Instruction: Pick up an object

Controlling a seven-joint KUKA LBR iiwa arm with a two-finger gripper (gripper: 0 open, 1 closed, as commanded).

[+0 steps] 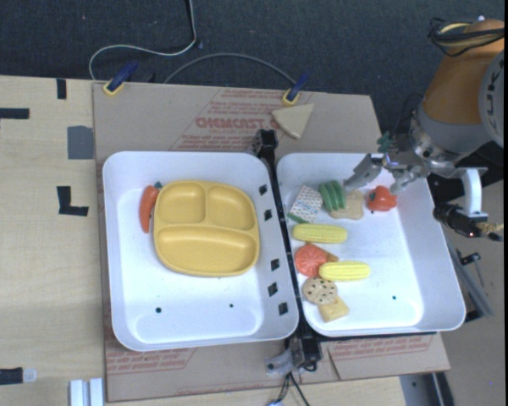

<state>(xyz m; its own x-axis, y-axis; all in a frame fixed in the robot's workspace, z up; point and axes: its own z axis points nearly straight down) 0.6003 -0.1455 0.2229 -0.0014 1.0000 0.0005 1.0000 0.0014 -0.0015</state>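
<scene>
The right bin (423, 260) holds several toy foods. A red tomato-like piece (382, 199) lies near its far right side, next to a tan slice (350, 208) and a green piece (331, 195). My gripper (379, 180) hangs over the bin's far right corner, just above the red piece. Its fingers (360, 174) are spread apart, open, with nothing held between them. Further toward the front lie a pale patterned packet (306, 202), two corn cobs (319, 233) (345, 271), an orange-red piece (311, 258), a cookie (319, 291) and a tan cube (334, 310).
The left bin (127, 303) carries a yellow divided plate (207, 227) with an orange carrot (146, 207) at its left. A tan wedge (293, 122) lies on the cardboard behind the bins. The bins' shared wall (275, 227) has black clips.
</scene>
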